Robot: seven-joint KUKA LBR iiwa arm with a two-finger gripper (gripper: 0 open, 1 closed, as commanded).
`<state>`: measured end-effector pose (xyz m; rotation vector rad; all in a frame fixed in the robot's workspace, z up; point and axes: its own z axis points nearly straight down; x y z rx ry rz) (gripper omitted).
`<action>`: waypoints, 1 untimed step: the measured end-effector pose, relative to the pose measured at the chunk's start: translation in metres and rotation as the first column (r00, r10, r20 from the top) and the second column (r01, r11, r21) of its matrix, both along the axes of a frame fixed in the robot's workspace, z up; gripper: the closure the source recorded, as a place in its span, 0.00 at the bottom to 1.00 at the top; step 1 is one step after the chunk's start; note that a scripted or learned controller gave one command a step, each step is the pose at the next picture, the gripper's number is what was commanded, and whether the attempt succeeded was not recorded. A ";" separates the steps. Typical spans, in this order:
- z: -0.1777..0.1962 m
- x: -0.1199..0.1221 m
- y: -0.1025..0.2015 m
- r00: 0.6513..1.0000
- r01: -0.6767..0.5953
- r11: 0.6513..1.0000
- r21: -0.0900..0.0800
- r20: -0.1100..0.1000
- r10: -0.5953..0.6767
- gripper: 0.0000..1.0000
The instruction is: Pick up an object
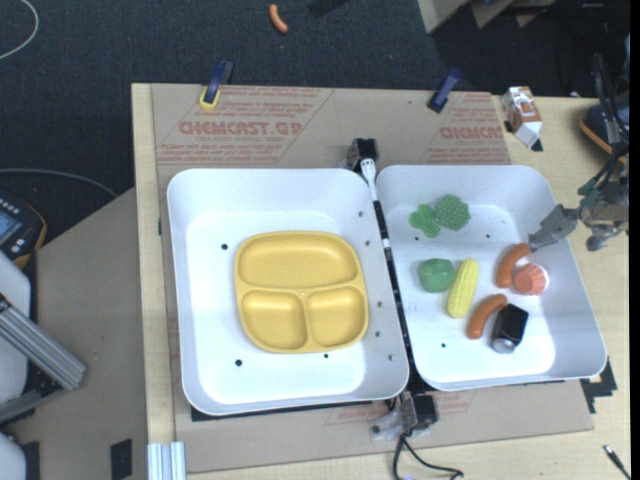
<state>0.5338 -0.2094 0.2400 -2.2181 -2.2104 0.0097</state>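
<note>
Claw (553, 230) sits at the right edge of the right bin (575, 343), just over its rim, reaching in from the right; fingers too small and blurred to read, so open or closed cannot be told, and nothing is seen between them. Right bin holds the candidates: green broccoli-like piece (441, 215) near the top, green pepper-like lump (435, 274) below it, yellow corn (462, 287) just beside that on its right, tilted. Orange sausage (486, 314) lies lower right of the corn, touching or nearly touching a black block (509, 328). Another orange-red sausage (511, 261) and a pinkish round item (531, 279) sit together near the right wall, closest to the claw. Left bin (190, 268) carries a yellow three-compartment tray (299, 290), roughly centred. Both bins rest side by side on the cardboard-covered worktop (300, 123).
</note>
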 end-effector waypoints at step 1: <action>0.007 0.003 0.000 1.000 -0.003 1.000 -0.004 0.012 0.004 0.00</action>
